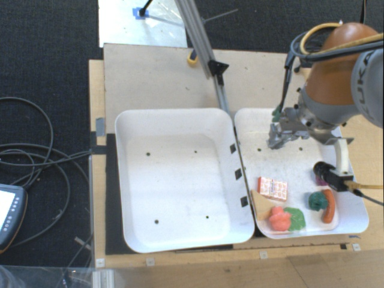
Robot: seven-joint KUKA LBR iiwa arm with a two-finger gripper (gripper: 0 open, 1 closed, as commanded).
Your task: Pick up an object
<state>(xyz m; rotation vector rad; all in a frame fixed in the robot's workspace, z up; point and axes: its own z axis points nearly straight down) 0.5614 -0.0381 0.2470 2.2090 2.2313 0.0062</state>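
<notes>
While hanging over bare floor at the far end of the right bin [360,224], probably pre-approach, puts the gripper [279,135], its opening impossible to tell, well apart from the red-and-white packet [273,188], red toy [278,218] and green lump [295,219] by the front rim.

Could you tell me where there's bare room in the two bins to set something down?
The left bin has bare floor throughout. In the right bin, the near end is crowded by the red-and-white packet, red toy, green toy and orange stick.
</notes>
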